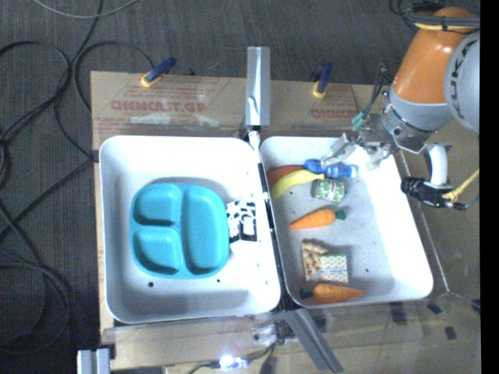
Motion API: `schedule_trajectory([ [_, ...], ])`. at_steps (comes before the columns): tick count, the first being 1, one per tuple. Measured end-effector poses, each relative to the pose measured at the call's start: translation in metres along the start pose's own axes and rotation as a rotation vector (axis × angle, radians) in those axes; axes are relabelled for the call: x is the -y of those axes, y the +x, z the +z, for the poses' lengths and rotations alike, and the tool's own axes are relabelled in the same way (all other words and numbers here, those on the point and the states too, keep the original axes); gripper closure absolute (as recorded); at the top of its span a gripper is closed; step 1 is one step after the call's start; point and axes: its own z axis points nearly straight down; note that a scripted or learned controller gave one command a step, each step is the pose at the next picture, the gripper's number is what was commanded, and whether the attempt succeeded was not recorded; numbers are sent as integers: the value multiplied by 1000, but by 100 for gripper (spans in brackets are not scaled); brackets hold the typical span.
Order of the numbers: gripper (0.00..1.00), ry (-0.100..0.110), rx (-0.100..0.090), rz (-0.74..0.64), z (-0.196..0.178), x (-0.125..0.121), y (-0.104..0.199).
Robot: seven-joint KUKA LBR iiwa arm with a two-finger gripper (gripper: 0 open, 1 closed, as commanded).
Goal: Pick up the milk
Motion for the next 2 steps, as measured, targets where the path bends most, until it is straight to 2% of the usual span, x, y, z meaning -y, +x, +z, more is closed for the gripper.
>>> schedule_trajectory([
  [1,0,-2,5,207,-72,-51,-47],
  [2,0,0,2,-87,46,-18,-47],
])
